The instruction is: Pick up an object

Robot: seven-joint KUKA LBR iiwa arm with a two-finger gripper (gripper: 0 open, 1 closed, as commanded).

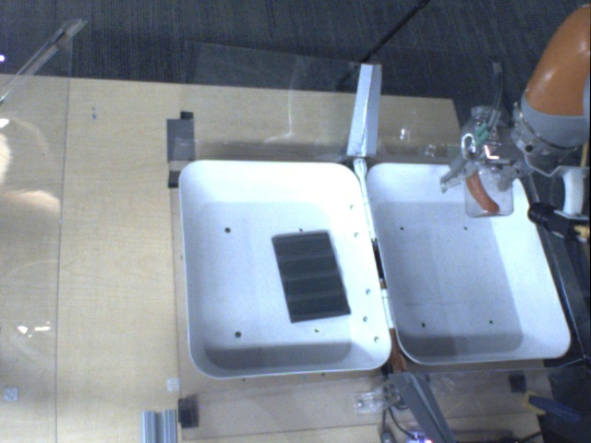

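My gripper [482, 207] hangs over the far right part of the right bin [545, 340], just inside its back rim. Between its pale, see-through fingers sits a small orange-red object [481, 193], lifted off the bin floor. The gripper is shut on it. A dark grey ridged rectangular pad [310, 276] lies flat in the middle of the left bin [208, 247], far from the gripper.
A metal post [364, 113] rises behind the seam where the two bins meet. The grey arm with its orange band [563, 58] comes in from the upper right. Black clamps [181, 138] sit on the wooden bench at the left bin's corners.
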